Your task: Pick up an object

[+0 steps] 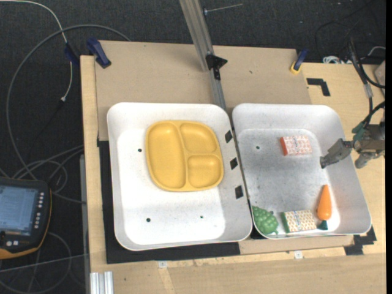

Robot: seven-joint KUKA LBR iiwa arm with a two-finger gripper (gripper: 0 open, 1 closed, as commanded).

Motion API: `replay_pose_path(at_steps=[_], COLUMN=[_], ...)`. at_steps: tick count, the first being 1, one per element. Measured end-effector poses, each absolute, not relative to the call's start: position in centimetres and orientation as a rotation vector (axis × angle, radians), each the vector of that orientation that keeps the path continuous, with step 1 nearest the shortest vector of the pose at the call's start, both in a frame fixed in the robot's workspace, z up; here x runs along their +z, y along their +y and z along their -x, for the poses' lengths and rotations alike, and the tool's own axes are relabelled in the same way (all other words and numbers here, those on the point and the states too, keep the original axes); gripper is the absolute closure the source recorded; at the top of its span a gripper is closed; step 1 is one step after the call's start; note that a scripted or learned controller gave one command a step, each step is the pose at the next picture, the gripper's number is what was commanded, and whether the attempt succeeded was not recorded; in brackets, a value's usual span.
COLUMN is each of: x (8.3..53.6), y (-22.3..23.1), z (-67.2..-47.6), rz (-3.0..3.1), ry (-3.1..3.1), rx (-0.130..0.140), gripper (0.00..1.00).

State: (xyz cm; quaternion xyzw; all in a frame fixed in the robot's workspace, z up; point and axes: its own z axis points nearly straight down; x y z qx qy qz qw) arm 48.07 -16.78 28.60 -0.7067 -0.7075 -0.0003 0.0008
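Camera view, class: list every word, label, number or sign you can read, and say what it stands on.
No text here can be read.
Red and white box: patterned print, too blurred to read.
Patterned box beside the carrot: too blurred to read.
Handheld screen on the floor at left: lit display, too small to read.

Wooden bench (153, 72) — dark carpet (37, 72), cables (24, 158)

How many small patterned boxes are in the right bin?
2. One patterned box, reddish, lies in the far part of the right bin. The other box, greenish, lies at the near edge, between the green toy and the carrot.
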Motion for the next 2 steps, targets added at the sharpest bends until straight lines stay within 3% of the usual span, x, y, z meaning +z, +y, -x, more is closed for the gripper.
replay_pose_path(at_steps=[1, 2], x=[28.6, 24.3], y=[-16.8, -17.3], z=[-48.1, -48.0], rz=[2.220, 2.217], ry=[-2.222, -2.216], rx=[-0.001, 0.004], gripper=[0.00, 0.00])
